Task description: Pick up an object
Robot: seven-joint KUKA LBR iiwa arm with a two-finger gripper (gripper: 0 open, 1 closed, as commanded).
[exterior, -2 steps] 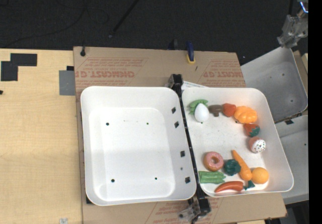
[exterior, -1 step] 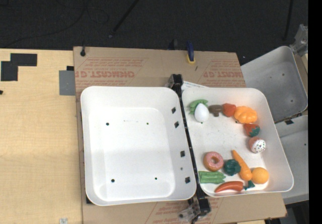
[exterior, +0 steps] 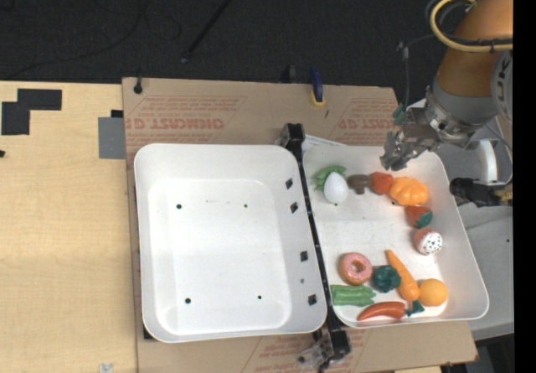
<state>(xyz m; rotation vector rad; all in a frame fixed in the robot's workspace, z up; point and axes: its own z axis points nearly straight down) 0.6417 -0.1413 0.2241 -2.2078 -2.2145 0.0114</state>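
Looking down from the camera view: two white bins side by side on the bench (exterior: 59,220). Left bin (exterior: 151,195) bare white inside. Right bin (exterior: 465,237) full of toys. White egg (exterior: 336,189) near the top left corner, touching a green leafy thing (exterior: 326,176). Orange pumpkin-like toy (exterior: 409,191) near the top, with a small red piece (exterior: 382,183) just beside it. White ball with dots (exterior: 429,242) on the right side. Pink donut (exterior: 356,267), carrot (exterior: 402,273), round orange fruit (exterior: 432,292), red pepper (exterior: 381,311) and green bean pod (exterior: 352,295) crowded at the bottom.

Hanging over the top edge of the right bin: the hand (exterior: 399,153), close above the red piece and the pumpkin-like toy. Cannot tell if open or closed, too dark and small. No toy to be seen in it.

Judging from this: job just starting. Nothing picked up so far, all toys lying in the bin. Left to do: go down, grab one toy, most likely the red piece or the pumpkin-like toy, and lift it up.
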